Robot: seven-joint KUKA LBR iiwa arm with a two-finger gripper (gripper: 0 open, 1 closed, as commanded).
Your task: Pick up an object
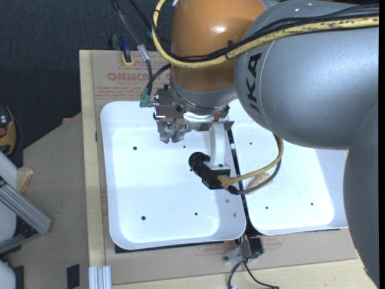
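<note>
While I hang over the bin (pixel 150 209): gripper (pixel 171 132) at its 12 o'clock
Gripper state: cannot tell
Object: hidden; handling and hold point unjudged

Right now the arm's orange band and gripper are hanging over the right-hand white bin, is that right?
Not quite. The camera view shows the orange band and gripper over the left-hand white bin, near its far edge, not the right-hand one.
</note>
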